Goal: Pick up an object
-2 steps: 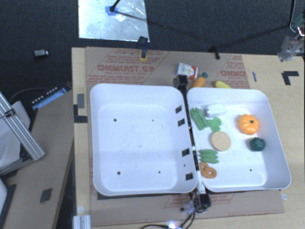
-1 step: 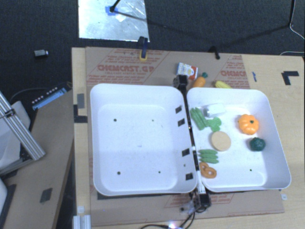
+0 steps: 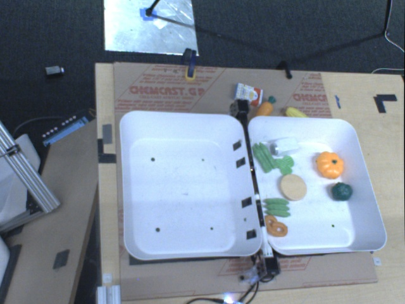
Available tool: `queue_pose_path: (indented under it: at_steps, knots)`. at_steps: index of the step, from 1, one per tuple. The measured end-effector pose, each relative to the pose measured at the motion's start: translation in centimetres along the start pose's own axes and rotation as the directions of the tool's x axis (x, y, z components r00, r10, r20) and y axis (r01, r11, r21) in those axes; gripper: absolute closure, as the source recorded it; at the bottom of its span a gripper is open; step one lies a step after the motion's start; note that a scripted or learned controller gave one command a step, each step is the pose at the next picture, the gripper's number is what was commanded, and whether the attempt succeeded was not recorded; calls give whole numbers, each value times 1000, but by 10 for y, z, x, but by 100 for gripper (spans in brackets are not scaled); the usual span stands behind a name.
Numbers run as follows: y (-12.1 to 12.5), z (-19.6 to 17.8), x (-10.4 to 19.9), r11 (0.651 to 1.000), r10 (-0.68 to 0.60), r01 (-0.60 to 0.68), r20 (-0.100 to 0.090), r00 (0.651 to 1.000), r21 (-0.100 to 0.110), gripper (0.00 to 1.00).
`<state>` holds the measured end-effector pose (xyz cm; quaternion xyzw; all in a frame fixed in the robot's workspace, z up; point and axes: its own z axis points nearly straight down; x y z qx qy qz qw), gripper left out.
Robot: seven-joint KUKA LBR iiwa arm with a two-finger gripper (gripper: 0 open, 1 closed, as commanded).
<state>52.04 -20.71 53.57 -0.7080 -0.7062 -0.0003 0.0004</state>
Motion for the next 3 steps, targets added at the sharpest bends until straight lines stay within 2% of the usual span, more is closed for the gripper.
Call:
queue_pose_path:
  at_steps: [1,2,3]
  knots:
    - [-11,100,26,1000,-7,7,0,1000,2,100]
    - [49,70,10,1000,-7,7,5,1000,-8,100]
    - [114,26,17,1000,-8,8,5,1000,-10,100]
